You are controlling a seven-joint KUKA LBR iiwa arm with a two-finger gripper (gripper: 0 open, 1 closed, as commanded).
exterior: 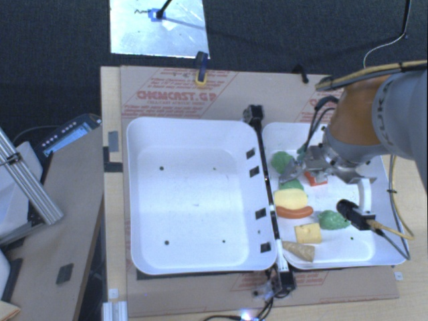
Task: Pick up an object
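While my tool point(302, 169) noses down among the toys in the shallow white right bin point(374, 249), I cannot tell its grip state.

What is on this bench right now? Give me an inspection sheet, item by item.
Surface: bench board bearing two shallow white bins side by side, left bin and right bin.
Job's things: all in the right bin: green piece, red block, yellow piece, sausage-shaped piece, second green piece, yellow wedge, tan wedge.
Clutter: yellow clamp at the board's far edge.
Grippers: gripper low over the right bin's far part, near the green piece and red block; finger state unclear.
Cables: dark cable top right; thin cables along the arm.
Surroundings: shiny metal sheet on dark floor; metal rail at left.
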